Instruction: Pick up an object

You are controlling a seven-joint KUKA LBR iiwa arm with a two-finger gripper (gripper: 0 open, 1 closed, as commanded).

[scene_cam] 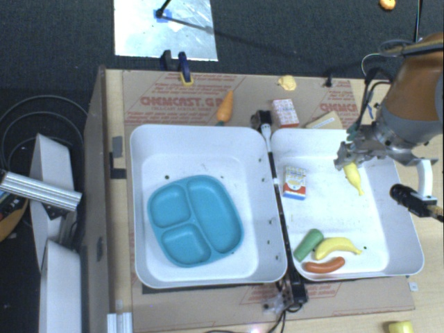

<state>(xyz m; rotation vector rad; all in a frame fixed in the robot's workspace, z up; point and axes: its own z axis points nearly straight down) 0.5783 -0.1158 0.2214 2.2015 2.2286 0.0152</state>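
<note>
Pincer sits low over the right bin, near its upper right part, at the end of the grey arm with its orange band. Just under the pincer hangs or lies a small yellow piece, long and tapered, like a toy pepper or small banana; its upper end meets the pincer tip, but from this slanted view I cannot tell whether the pincer is apart or clamped on it, nor whether the piece is lifted or resting on the bin floor.

My judgement is that this yellow piece is the likeliest thing to be picked. It looks like light moulded plastic: stiff, smooth and probably slippery, not fragile. Its narrow, rounded shape may roll or squirt out of a hold near the pointed end, so a hold across the thicker middle, square to its length, seems safest.

Other candidates lie in the same bin: a small white carton with red and blue print towards the left wall, and near the front a green piece, a yellow banana and a red sausage, close together and partly touching, which would make a clean hold harder there. The left bin carries a blue divided tray. An orange carrot and a small box rest on the tabletop behind the bins.
</note>
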